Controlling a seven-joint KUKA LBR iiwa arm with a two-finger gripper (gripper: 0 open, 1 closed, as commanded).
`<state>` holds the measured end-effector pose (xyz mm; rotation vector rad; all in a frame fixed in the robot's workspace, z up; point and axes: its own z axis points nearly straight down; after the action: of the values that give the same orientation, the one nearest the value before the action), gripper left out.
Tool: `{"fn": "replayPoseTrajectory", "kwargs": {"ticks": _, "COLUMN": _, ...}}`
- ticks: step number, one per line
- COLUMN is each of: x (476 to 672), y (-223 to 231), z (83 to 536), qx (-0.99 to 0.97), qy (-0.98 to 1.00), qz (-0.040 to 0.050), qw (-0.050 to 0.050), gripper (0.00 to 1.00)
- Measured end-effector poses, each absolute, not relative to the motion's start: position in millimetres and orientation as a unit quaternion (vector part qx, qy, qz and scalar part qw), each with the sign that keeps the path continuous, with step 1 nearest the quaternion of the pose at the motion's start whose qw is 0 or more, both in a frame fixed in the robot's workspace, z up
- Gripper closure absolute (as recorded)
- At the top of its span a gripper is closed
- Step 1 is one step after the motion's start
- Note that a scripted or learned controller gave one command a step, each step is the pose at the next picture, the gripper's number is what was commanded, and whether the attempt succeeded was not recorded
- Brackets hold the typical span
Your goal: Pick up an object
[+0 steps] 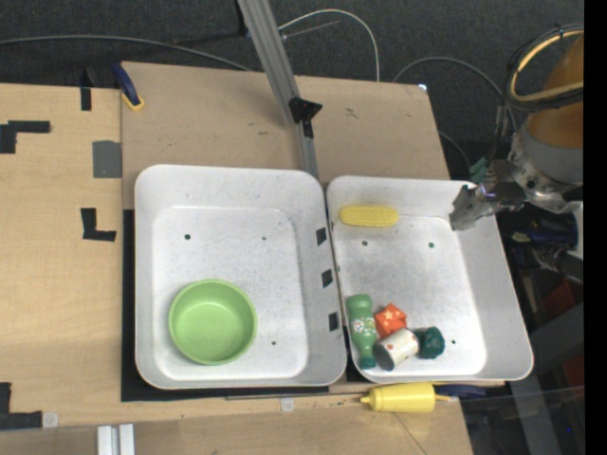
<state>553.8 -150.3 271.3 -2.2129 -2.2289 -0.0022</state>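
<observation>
My gripper (465, 211) hangs at the right bin's (493, 282) upper right rim, dark and small in the camera view, with nothing seen between its tips. A yellow corn-like piece (369, 217) lies at the top of that bin, to the gripper's left. Near the bin's lower left sit a green bottle (359, 328), an orange block (390, 318), a white cylinder (396, 348) and a dark green piece (432, 342), clustered together.
The left bin (228, 207) holds a green bowl (212, 321) at its lower left. A yellow bottle-shaped toy (403, 398) lies on the bench just below the right bin. A metal pole (275, 50) slants in from the top between the bins.
</observation>
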Motion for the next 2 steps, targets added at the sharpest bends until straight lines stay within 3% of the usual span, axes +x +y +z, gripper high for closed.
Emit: {"fn": "replayPoseTrajectory", "kwargs": {"ticks": 2, "x": 574.6, "y": -44, "z": 255, "qx": -0.705, "qy": -0.710, "qz": 0.0005, "qw": 0.001, "gripper": 1.00}}
